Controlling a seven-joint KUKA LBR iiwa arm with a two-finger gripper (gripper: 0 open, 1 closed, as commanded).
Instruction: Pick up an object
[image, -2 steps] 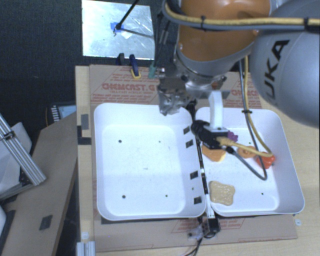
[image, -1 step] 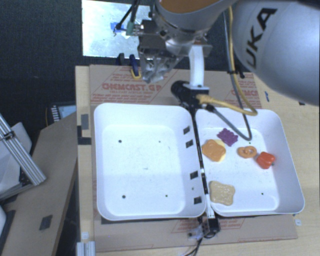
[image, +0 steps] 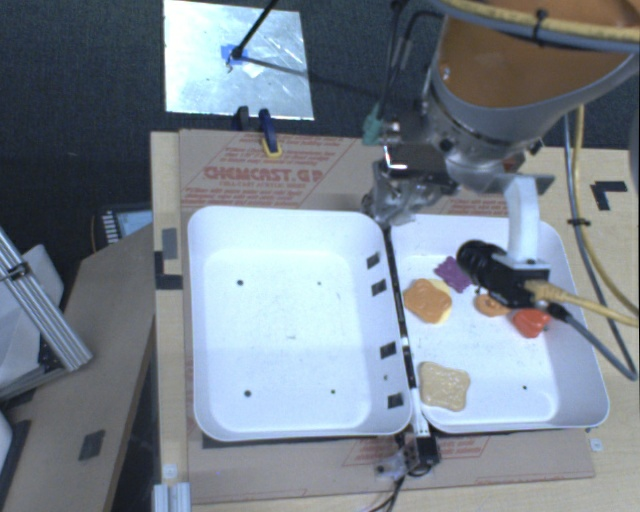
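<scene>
The right bin (image: 575, 385) holds several small objects. A purple piece (image: 452, 272) lies near its back. Beside it is an orange round piece (image: 428, 300). A small orange piece (image: 489, 306) and a red piece (image: 531, 322) lie further right, and a beige flat piece (image: 444, 386) sits near the front left corner. My gripper (image: 398, 205) hangs over the back end of the divider between the two bins, behind and left of the purple piece. I see nothing held in it. A black part with a white bracket (image: 497, 268) and a yellow cable partly covers the small orange piece.
The left bin (image: 205, 300) stands beside the right one on a cardboard sheet (image: 270, 170). Black clips (image: 385, 320) line the shared rim. A shiny metal plate (image: 238, 60) lies behind the bins. Yellow cables (image: 600, 310) trail along the right side.
</scene>
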